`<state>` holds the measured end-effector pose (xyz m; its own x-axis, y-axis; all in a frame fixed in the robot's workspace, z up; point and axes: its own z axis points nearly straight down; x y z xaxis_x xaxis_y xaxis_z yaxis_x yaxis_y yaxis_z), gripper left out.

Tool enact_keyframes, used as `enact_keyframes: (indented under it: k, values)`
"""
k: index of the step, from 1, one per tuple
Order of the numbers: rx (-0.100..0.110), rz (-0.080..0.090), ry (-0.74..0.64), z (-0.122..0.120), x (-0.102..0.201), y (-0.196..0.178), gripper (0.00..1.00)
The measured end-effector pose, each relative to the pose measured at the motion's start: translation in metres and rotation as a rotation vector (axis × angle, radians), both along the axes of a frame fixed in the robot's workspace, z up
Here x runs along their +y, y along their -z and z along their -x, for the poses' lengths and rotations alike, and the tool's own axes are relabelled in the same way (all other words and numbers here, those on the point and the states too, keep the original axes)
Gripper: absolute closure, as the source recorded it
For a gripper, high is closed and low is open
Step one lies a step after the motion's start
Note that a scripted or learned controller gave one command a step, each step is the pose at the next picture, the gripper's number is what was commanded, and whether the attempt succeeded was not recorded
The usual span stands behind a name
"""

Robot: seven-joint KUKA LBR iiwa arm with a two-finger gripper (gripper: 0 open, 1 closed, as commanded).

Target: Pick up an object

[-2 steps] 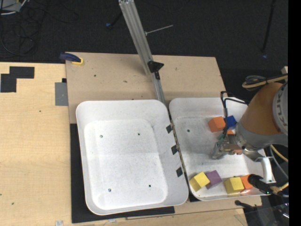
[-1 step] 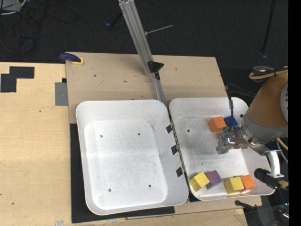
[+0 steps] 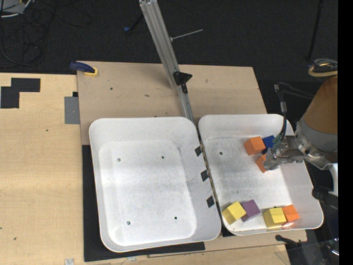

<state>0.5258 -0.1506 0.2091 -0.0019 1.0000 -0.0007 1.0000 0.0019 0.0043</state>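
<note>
small orange-brown block (image 3: 261, 164) in right-hand shallow white bin (image 3: 237, 170), upper right area, sitting right at the tips of the grey two-finger gripper (image 3: 271, 158). touching or pinched: cannot tell, metal covers the block's right side. finger spread also unreadable from this angle, so no call on wide or closed.

just above-left of that, brighter orange cube (image 3: 254, 145), flat on bin floor. small blue block (image 3: 268, 142) right beside the cube's right edge, partly hidden behind gripper hardware.

along near edge of same bin, two pairs: yellow cube (image 3: 234, 211) touching purple cube (image 3: 250, 208) on the left; further right, second yellow cube (image 3: 274, 217) pressed against orange cube (image 3: 290, 213) near bin's front-right corner. pairs apart from each other, well apart from the cluster at the gripper.

arm wrist with orange band (image 3: 324, 108) entering from right, leaning over bin's right rim.

left-hand shallow white bin (image 3: 110, 148) side by side with the right one, black clips (image 3: 203, 174) along the shared edge.

both bins on pale wooden bench (image 3: 138, 90). slanted aluminium extrusion rail (image 3: 162, 40) running from top centre down to the gap between bins. blue-and-yellow clamp handle (image 3: 84, 68) at bench's far-left corner. black cables (image 3: 19, 15) on dark floor top left.
</note>
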Motion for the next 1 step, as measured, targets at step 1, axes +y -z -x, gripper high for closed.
enact_keyframes:
  k: [1]
  values:
    - [0.0, 0.0, 0.0, 0.0084, 0.0007, -0.0564, 1.0]
